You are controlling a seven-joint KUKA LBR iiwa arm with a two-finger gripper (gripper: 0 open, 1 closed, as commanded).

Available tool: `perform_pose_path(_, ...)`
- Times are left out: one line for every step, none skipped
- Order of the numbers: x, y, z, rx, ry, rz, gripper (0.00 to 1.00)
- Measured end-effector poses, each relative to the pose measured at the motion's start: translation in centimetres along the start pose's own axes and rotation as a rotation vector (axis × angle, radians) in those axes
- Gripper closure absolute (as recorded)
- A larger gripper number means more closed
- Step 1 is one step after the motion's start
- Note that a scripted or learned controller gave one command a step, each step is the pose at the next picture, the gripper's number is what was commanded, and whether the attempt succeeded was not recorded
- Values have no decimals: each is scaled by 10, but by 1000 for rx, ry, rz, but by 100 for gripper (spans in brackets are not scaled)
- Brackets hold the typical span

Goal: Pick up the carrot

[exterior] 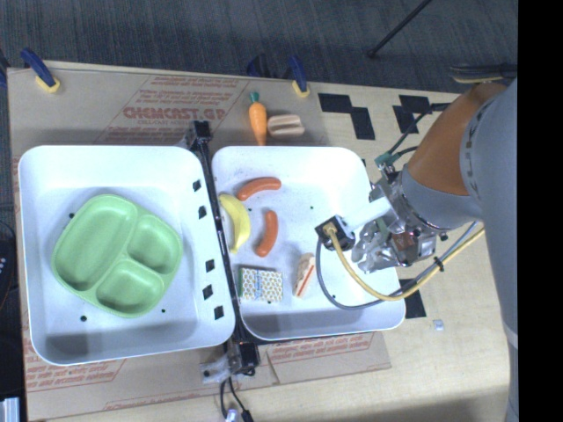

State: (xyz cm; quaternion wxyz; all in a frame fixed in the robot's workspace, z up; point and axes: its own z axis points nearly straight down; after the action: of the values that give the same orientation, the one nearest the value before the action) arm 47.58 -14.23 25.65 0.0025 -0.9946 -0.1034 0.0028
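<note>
A robotics lab: two white bins (pixel 290 323) clamped onto printed cardboard (pixel 158 104) on the counter (pixel 457 376), toy food inside them, grey carpet (pixel 176 16) beyond the counter.

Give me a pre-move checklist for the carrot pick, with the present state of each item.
1. Carrot located: ok, it lies on the cardboard behind the right bin, beside a small sandwich.
2. Carrot free of neighbours: ok, a gap separates it from the sandwich.
3. Gripper over carrot: not ok, it is above the right bin's near right part.
4. Fingers' state: cannot tell.
5. Carrot between fingers: not ok.
</note>
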Motion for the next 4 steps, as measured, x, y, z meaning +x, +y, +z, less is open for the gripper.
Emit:
perform_pose_path(-14,67,-39,-3,2,-16,100)
perform_pose_path(2,-10,-13,-1,0,-15,100)
perform_pose_path(5,68,-31,-3,2,-131,100)
perform_pose_path(28,-32,74,1,-1,-61,100)
